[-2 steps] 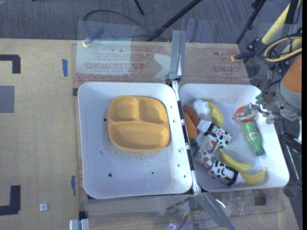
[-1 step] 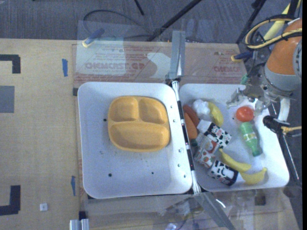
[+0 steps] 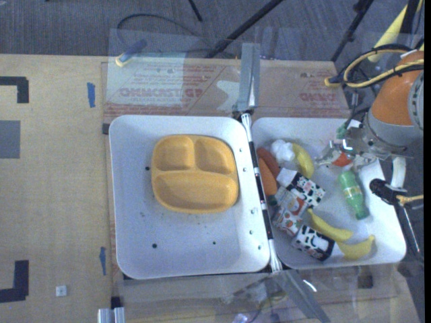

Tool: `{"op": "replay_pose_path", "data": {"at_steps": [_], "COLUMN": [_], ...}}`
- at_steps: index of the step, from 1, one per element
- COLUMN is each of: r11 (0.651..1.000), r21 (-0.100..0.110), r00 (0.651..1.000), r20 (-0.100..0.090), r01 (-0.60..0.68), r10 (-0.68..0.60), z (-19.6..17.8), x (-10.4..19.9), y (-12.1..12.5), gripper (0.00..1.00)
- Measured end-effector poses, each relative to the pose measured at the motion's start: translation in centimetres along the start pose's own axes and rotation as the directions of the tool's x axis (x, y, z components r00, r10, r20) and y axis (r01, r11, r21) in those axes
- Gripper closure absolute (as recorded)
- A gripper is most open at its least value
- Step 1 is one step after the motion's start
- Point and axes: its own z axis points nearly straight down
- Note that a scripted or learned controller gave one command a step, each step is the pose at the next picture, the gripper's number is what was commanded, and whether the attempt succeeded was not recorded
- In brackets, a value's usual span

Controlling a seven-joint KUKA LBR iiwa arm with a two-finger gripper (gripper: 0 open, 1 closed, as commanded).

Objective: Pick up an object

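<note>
Tray (image 3: 195,173) fills left bin (image 3: 128,200); bananas (image 3: 340,237), bottle (image 3: 353,194) crowd right bin (image 3: 390,244).

A robotics lab: taped wooden bench (image 3: 54,200), tripod legs (image 3: 269,9), cabled robot arm (image 3: 397,106).

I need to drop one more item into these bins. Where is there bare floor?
Left bin: bare floor all around the yellow tray, widest along the near edge. Right bin is crowded: bananas, green bottle, cartons, with the gripper above its far side.
</note>
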Motion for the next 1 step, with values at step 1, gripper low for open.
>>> {"op": "replay_pose_path", "data": {"at_steps": [1], "r11": [0.995], "r21": [-0.003], "r00": [0.995], "r20": [0.007], "r01": [-0.1], "r10": [0.1], "z": [0.9], "x": [1.11], "y": [0.59], "gripper": [0.0]}}
